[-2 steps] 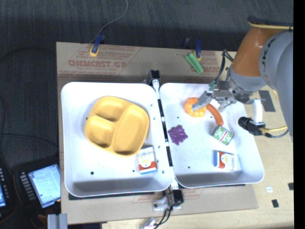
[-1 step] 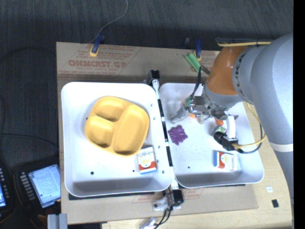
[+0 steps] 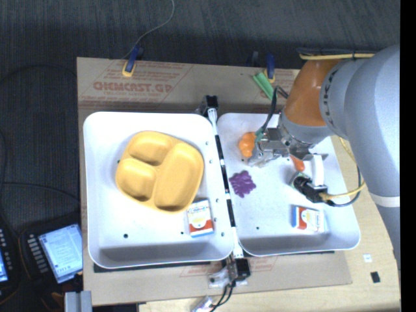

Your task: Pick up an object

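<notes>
Right bin walls: the shallow white right-hand bin (image 3: 338, 242) leaves bare floor at its middle and along its 6 o'clock wall; its 12 o'clock half is crowded by the arm.
Divider: the two bins meet along a dark seam (image 3: 221, 168), the white left-hand bin (image 3: 97, 174) lying at 9 o'clock of it.
Arm: the grey arm with the orange band (image 3: 309, 96) reaches in from 3 o'clock and covers the right bin's 1 o'clock corner.
Gripper: the two-finger gripper (image 3: 265, 149) hangs low over the upper-left part of the right bin; how far its jaws stand apart I cannot tell, as the wrist body hides them.
Orange object: a small rounded orange object (image 3: 247, 143) lies at 9 o'clock of the gripper, just beside it; whether they touch cannot be told.
Purple object: a flat, ragged purple piece (image 3: 243, 183) lies on the bin floor at 7 o'clock of the gripper, near the seam.
Right carton: a small white and orange carton (image 3: 307, 218) lies at 5 o'clock of the gripper, well apart, near the bin's lower right corner.
Left bin contents: a large yellow moulded plastic tray with rounded lobes (image 3: 159, 169) fills the middle; a second small white and orange carton (image 3: 200, 218) sits at its 5 o'clock, near the seam.
Surface: both bins rest on a brown cardboard sheet (image 3: 130, 86) with red printing, held by a blue clamp (image 3: 133, 60) at its 12 o'clock edge.
Room: dark grey carpet (image 3: 52, 25) surrounds the bench.
</notes>
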You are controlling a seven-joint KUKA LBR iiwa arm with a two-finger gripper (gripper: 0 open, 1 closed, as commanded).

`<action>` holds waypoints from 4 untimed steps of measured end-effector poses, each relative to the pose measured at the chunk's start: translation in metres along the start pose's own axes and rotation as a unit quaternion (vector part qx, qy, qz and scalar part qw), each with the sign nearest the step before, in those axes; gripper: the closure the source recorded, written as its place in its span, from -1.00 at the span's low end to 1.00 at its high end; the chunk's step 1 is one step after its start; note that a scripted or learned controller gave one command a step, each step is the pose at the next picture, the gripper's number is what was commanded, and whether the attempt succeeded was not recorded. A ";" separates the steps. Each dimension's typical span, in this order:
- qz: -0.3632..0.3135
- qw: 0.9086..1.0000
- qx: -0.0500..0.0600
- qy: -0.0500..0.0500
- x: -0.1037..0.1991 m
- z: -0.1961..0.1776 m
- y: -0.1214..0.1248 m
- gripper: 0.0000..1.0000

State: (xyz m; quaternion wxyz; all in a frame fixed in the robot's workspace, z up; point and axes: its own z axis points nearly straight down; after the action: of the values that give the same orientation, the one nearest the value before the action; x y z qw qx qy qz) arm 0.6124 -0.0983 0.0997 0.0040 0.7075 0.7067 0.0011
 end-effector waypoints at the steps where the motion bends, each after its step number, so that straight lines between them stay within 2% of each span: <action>1: 0.000 1.000 0.000 0.000 0.000 0.000 0.000 -1.00; 2: 0.000 1.000 0.000 0.000 0.000 -0.010 0.000 1.00; 3: 0.000 1.000 0.000 0.000 0.000 -0.010 0.000 -1.00; 4: 0.000 1.000 0.000 0.000 0.000 -0.020 0.000 1.00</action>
State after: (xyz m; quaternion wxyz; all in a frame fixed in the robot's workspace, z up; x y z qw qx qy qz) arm 0.6127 -0.0986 0.1195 0.0045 0.7074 0.7068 0.0011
